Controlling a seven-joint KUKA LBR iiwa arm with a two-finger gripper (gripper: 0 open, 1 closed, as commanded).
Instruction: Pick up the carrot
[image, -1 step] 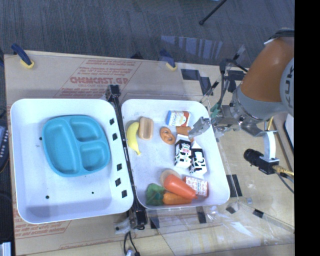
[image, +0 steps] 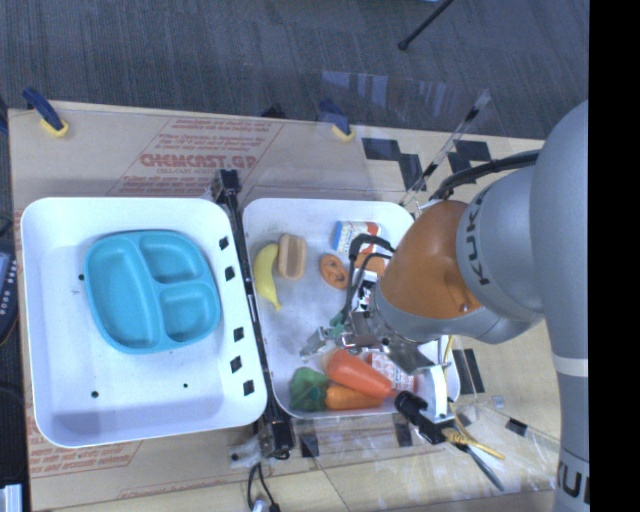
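Claw (image: 352, 338) just above the carrot (image: 360, 376), finger state I cannot tell; carrot looks stiff, smooth, light plastic, so I'd grab mid-body across its width.

Arm (image: 535, 250): smooth grey rounded housings, bulky. Wide glossy orange band (image: 425, 265) above wrist. Dark "KU" lettering on the grey shell beside the band. Black cables arc over the top of the band and along its left edge. Gripper (image: 345, 335) end: small dark and metallic parts, details unclear
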